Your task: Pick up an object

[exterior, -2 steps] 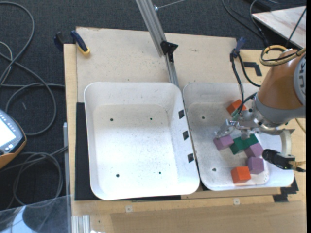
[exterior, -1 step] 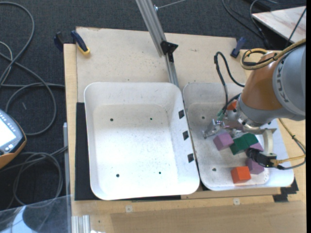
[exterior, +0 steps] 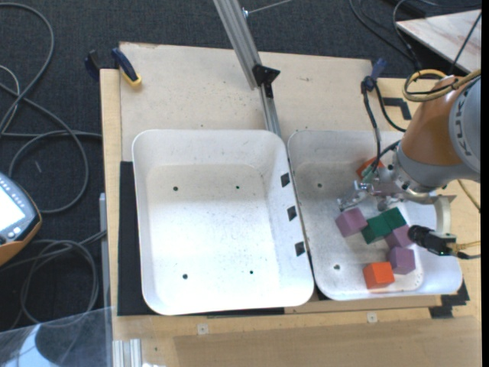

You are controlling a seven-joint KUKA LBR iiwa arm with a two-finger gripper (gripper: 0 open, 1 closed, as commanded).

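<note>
The two bins, the left bin point(exterior: 206, 220) and the right bin point(exterior: 321, 205), looked like smooth white plastic with small dark specks. The bench point(exterior: 199, 90) was pale wood, rough and dusty. The slanted bar point(exterior: 238, 33) was shiny grey metal. The blocks, like the orange block point(exterior: 378, 274) and the green block point(exterior: 382, 226), looked matt. The arm's point(exterior: 432, 140) orange band was glossy.

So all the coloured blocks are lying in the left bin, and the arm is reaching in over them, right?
Not quite: the camera view shows the purple blocks, green block and orange block in the right bin, not the left bin. The gripper does reach in over them.
</note>
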